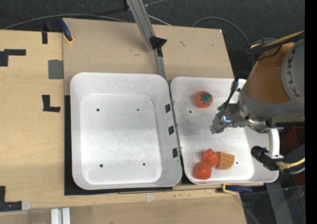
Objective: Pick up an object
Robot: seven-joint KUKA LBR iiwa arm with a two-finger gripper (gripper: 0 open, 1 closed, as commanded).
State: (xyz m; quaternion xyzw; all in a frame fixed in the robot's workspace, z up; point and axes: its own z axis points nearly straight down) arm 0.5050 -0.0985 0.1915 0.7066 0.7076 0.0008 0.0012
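Pincer [218,125], finger state not discernible, hangs over the right bin [188,119] between two lots: tomato [203,99] just up-left, red pepper [205,163] and waffle piece [225,160] below, near the front rim.

Fixed above the bench [29,119], looking down at a slant. Far enough back to take in both white bins: left bin [79,119] at centre frame, right bin [193,86] at centre right. Arm [272,89] entering from the right edge.
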